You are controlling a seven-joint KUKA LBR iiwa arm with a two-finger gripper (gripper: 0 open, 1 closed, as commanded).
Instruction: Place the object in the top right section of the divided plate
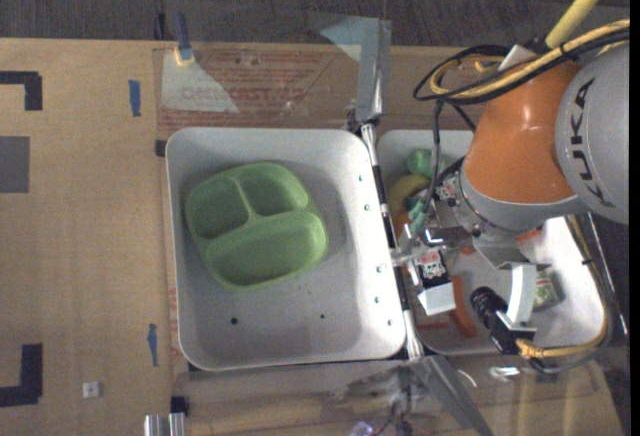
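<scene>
Over the right bin [590, 299] at three o'clock, my gripper [432, 269] searches for an object; grip state unclear; divided plate [256, 222] waits at nine.

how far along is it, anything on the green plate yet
Nothing looks done: the green divided plate in the left bin holds nothing in any section. The arm is over the right bin, above its clutter of small items. Whether anything is gripped cannot be seen. Picking, carrying and placing are all left.
</scene>
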